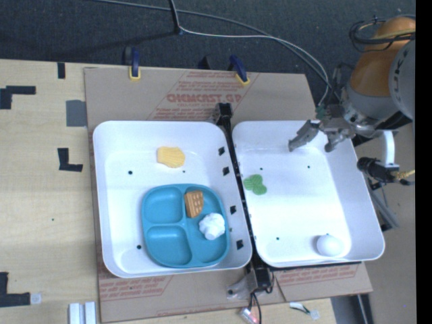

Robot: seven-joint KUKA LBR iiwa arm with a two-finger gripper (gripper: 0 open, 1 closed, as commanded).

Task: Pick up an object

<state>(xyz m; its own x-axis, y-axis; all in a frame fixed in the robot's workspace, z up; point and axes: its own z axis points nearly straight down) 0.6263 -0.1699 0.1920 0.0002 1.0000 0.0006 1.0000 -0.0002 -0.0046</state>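
Camera view shows 2 shallow white bins side by side on a cardboard sheet (202, 93) that covers the bench (40, 181). The left bin (111, 181) fills the middle left of the frame and carries a blue tray (162, 238) with 3 compartments in its lower half. A ridged tan piece (194, 203) lies in the tray's upper right compartment, and a white crumpled lump (212, 226) sits just below it, near the tray's right rim. A yellow object (171, 156) lies on the bin floor above the tray, apart from it. The right bin (304, 201) fills the middle right of the frame. A small green object (255, 185) lies near its left wall, about mid-height, and a white ball (329, 244) rests in its lower right corner, well apart from the green one. The tool (313, 138) hangs over the upper right corner of the right bin, its 2 fingers spread wide with nothing between them, far from every object in either bin. 2 clamps, 1 at the upper left (134, 65) and 1 at the upper middle (238, 70), grip the top edge of the cardboard.
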